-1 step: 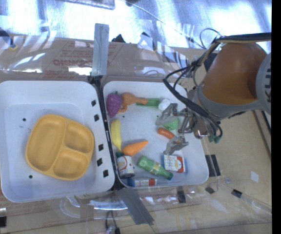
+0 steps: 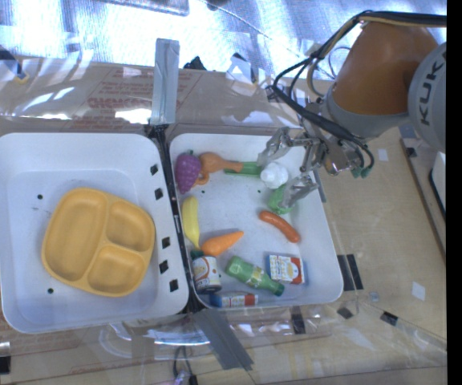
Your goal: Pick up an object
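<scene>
Looking down from the one camera above the bench (image 2: 391,239), I had my tool (image 2: 289,176) low over the far side of the right bin (image 2: 321,251), my arm coming in from the right with its orange band (image 2: 379,70) above the wrist. A small white, roundish thing (image 2: 274,175) sat right at the tool, with a bit of green (image 2: 277,202) showing just below it. I could not tell whether the fingers stood apart or together, nor whether they gripped that white thing or merely touched it from above.

The rest of the bin's load lay untouched as far as I could judge: a bunch of purple grapes (image 2: 187,171) near the dividing wall, an orange-and-green piece (image 2: 229,165) beside it, a banana (image 2: 190,220) along the left wall, a carrot (image 2: 222,241) next to that, a sausage (image 2: 280,226) just below my tool, a green bottle (image 2: 254,274), a small red carton (image 2: 285,269), a tin can (image 2: 206,272) and a marker (image 2: 235,300) at the near edge. The left bin (image 2: 22,159) carried a yellow divided plate (image 2: 98,241).

As I judged it, the pick was at the reaching or closing step; nothing had plainly left the bin floor. What remained was a sure grip and a lift clear of the bin.
</scene>
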Action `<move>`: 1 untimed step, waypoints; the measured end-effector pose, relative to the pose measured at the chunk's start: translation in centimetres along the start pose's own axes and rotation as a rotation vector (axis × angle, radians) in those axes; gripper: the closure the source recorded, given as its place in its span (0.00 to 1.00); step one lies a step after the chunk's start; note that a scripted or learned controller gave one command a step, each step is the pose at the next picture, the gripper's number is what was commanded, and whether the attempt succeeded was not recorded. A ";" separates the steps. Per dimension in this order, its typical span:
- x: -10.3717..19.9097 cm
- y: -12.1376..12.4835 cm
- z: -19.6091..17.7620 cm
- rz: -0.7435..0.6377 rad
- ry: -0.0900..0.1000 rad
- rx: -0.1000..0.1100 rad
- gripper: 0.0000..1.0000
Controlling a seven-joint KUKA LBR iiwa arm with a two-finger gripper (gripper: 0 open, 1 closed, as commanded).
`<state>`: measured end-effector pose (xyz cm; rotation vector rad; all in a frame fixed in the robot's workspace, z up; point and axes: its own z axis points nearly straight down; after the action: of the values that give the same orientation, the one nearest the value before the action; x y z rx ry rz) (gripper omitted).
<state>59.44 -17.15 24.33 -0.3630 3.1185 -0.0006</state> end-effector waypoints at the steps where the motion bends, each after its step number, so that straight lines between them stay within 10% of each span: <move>1: 7.8 3.2 12.9 0.032 -0.021 0.011 0.00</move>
<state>51.18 -15.85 11.38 -0.3101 3.1017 -0.0138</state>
